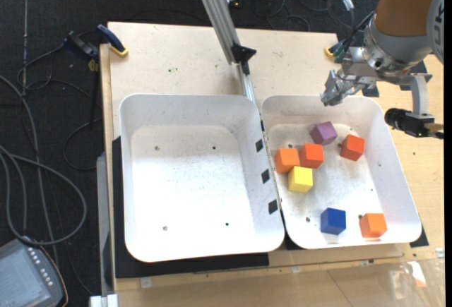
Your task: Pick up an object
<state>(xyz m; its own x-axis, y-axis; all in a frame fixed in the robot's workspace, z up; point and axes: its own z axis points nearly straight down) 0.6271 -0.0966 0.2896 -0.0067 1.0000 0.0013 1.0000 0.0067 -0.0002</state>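
I see the grey two-finger gripper (333, 96) poised over the far rim of the right shallow white bin (399, 178), whether spread or pressed together I cannot tell, nearest the small purple cube (324, 132) among 7 cubes lying in that bin.

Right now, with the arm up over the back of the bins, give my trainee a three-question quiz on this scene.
1. True or false: every cube lies in the right-hand white bin.
2. Which cube lies nearest the two-finger gripper? A) small purple cube B) small blue cube C) small yellow cube
3. Fill in: the yellow cube touches an ___ cube just behind it.

Key: 1 true; 2 A; 3 orange.
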